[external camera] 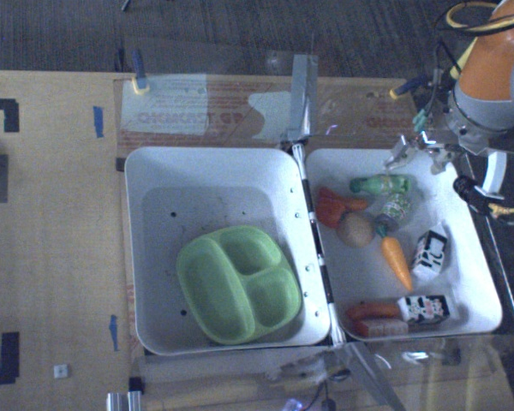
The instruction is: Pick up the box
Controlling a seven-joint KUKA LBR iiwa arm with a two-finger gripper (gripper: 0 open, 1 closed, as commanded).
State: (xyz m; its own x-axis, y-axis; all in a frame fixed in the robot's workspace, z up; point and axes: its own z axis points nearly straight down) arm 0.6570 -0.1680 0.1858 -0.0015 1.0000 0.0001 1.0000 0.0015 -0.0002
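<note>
The pincer is seen at the upper right corner of the right bin, hanging over the bin's far edge; whether it is released or clenched cannot be told, and nothing is seen gripped. The arm, grey with an orange band, enters from the right with yellow and black cables looped on it. Just below the pincer a green bottle lies on its side, with a second, clear bottle beside it. A red item and a brown round item are touching near the bin's left wall. An orange carrot lies in the middle. The box, white with black cow-like patches, is tilted near the right wall, well apart from the pincer. A second box of the same pattern lies at the near edge, touching a red sausage-like item. The left bin holds a green divided tray. The counter is tan board with blue tape bits and black corner marks. A clear panel behind the bins carries printing too blurred to be read. Dark grey carpet is seen beyond.
</note>
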